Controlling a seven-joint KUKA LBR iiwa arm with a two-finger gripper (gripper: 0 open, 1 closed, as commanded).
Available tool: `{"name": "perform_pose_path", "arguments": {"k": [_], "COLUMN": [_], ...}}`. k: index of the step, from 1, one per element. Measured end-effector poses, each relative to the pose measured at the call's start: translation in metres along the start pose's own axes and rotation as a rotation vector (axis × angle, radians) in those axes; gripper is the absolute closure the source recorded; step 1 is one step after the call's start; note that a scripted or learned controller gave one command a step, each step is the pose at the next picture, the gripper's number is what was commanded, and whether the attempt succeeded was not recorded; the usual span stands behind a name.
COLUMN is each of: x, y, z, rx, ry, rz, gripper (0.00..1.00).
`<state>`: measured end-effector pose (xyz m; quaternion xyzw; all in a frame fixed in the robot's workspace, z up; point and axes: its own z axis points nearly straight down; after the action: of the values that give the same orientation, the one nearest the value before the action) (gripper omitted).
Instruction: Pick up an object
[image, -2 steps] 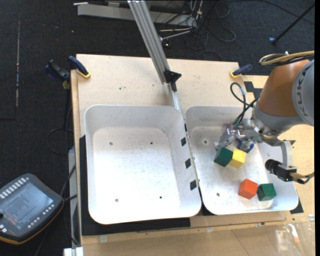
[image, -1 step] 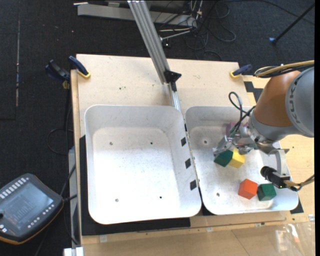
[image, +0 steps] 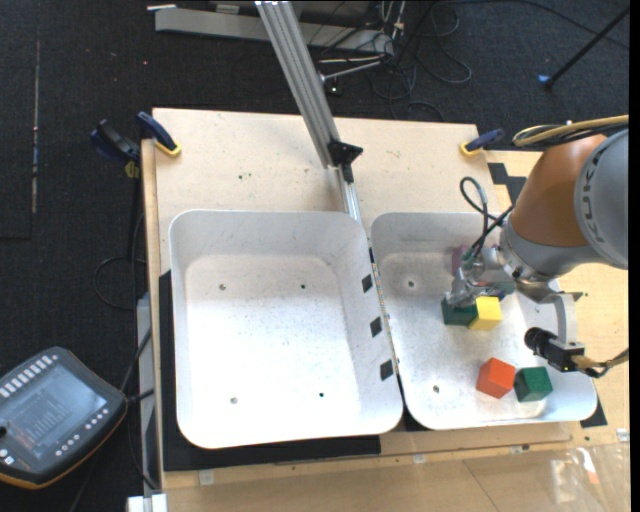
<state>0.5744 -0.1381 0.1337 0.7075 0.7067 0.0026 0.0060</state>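
Note:
My gripper (image: 466, 297) reaches down into the right bin (image: 420, 250), directly over a dark green block (image: 458, 314) and a yellow block (image: 487, 312) that lie side by side. The fingertips touch or nearly touch these two blocks; the wrist hides the contact. An orange block (image: 495, 379) and a second green block (image: 533, 384) rest near the bin's front right corner.
The left bin (image: 200, 240) sits beside the right one, with black clips (image: 378, 325) along the shared rim. A slanted metal pole (image: 305, 85) crosses the back. A teach pendant (image: 50, 415) lies at the front left. Cables trail from the wrist.

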Motion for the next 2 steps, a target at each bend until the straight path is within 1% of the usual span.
{"name": "perform_pose_path", "arguments": {"k": [1,2], "x": [0.003,0.007], "y": [-0.005,0.004], "z": [-0.047,-0.093], "rx": [0.006,0.005], "ry": [0.003,0.003], "rz": [-0.003,-0.004], "gripper": [1.0,1.0]}}
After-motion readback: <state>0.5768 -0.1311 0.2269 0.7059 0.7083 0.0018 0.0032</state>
